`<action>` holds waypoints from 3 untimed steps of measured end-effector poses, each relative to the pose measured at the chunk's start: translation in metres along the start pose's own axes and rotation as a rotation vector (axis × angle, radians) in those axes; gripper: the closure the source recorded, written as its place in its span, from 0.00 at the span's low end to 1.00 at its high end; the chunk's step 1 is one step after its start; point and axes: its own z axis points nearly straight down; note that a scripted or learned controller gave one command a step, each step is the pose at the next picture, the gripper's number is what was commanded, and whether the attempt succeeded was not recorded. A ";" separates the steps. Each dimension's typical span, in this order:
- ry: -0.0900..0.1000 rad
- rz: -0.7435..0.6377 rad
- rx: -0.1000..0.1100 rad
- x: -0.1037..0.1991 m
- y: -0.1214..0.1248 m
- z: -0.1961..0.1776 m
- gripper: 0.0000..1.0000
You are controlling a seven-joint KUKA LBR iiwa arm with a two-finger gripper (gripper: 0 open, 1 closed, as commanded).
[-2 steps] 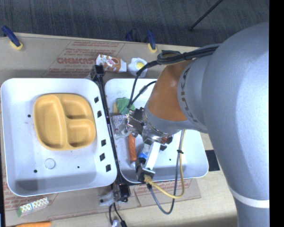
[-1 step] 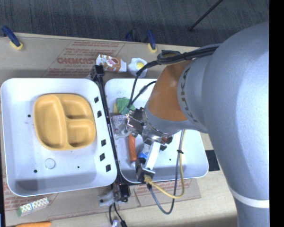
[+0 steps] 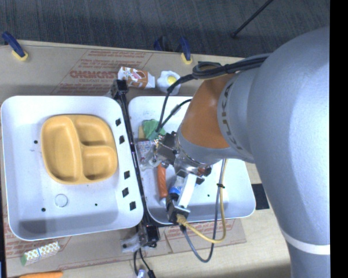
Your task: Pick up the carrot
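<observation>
Carrot (image 3: 162, 184) in right-hand bin (image 3: 236, 183), jaws over its upper end, opening cannot be told

The carrot (image 3: 162, 183) is orange and slim. It lies flat in the right bin (image 3: 236, 204), near the bin's left wall.

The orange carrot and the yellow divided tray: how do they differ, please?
The orange carrot is slim and lies in the right white bin, close by the grey arm; the yellow divided tray is broad and sits in the left white bin, apart from it. Both lie in bins.
</observation>
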 end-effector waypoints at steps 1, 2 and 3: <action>0.000 0.000 0.000 0.000 0.000 0.000 0.00; 0.000 0.000 0.000 0.000 0.000 0.000 0.00; 0.000 -0.007 0.004 0.001 0.000 -0.010 1.00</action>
